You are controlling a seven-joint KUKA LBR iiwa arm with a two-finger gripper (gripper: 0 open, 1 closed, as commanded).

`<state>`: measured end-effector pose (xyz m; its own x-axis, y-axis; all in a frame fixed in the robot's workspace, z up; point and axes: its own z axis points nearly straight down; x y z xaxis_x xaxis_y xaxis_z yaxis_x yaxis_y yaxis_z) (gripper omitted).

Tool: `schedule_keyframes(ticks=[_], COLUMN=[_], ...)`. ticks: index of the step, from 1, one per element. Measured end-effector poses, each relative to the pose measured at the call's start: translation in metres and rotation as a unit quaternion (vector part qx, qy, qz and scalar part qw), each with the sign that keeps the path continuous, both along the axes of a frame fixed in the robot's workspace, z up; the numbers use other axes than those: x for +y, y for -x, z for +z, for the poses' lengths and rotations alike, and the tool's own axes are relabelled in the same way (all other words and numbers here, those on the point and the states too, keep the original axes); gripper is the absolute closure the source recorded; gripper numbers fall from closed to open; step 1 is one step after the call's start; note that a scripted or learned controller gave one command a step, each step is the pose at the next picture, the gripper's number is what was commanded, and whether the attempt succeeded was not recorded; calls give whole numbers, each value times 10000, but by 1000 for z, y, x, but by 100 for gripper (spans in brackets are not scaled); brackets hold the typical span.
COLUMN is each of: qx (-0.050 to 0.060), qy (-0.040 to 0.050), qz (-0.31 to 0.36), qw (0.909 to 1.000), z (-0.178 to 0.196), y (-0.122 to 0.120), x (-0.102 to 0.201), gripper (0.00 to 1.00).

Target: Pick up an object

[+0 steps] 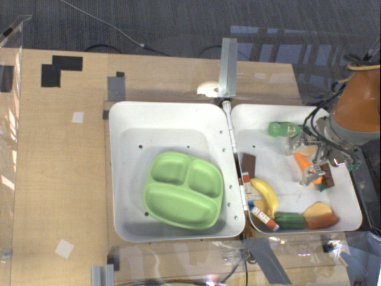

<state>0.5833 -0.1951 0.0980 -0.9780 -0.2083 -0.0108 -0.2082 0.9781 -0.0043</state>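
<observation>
My gripper (311,162) hangs low over the right part of the right bin (262,119), under the orange wrist band. Directly beneath it lie an orange piece (302,159) and a small brown block (325,180) with a teal bit beside it. A green bottle (280,128) lies just to the gripper's upper left. Along the bin's front are a yellow banana (265,196), a dark green cucumber (290,220) and a yellow-brown rounded piece (320,215). Whether the gripper touches the orange piece is unclear.
The left bin (128,130) holds a green divided plate (184,189). A brown bar (247,165) and a small red-and-blue item (262,214) lie by the right bin's left wall. A metal post (228,67) stands behind the bins.
</observation>
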Motion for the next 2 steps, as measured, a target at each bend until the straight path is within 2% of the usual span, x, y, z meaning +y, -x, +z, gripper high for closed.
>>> schedule_keyframes(ticks=[1, 2], qx=[-7, -94], qy=[-3, 9], qz=[-141, -109], qw=[9999, 9999], z=[-9, 7], y=[-6, -12], x=[16, 17], gripper=[0, 100])
